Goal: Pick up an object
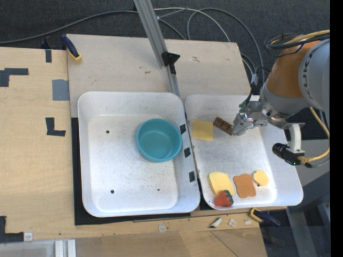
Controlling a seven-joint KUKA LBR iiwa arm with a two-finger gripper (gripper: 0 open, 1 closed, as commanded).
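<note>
Brown block (pixel 222 125) lies in the right bin (pixel 284 197), touching the fingers (pixel 236 128); their spread is unclear.

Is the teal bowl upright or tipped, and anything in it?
Upright. The bowl sits in the left bin with its round rim facing up and its inside visible, with nothing in it.

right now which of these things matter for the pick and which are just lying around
For the pick:
gripper, low in the right bin
brown block beside it
yellow square

Lying about:
teal bowl in the left bin
yellow piece, orange piece, strawberry, small yellow piece
</note>
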